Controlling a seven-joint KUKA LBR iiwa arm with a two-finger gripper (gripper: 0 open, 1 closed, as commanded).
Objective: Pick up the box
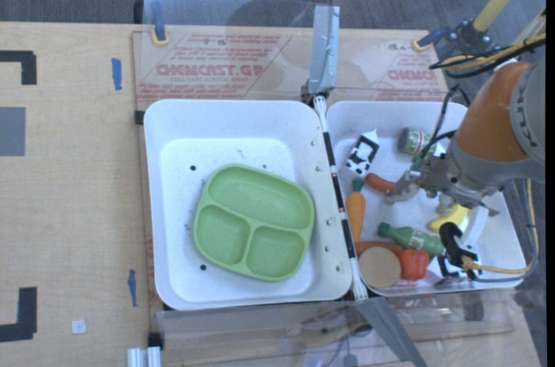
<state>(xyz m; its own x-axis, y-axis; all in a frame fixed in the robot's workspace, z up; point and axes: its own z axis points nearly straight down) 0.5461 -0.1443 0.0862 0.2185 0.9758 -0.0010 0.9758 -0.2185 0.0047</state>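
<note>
Left bin [165, 209] carries just the green divided plate [252, 222], mid-floor. Over in the right bin [512, 257], the black-and-white box [363, 152] sits near the rear-left corner, untouched. The gripper [414, 181] hangs low beside it, toward the middle; whether it's open, I cannot tell. Looks like the approach step: next it needs shifting over the box.

red "chemcast gp" print on the clear sheet [212, 62] behind the bins
</note>
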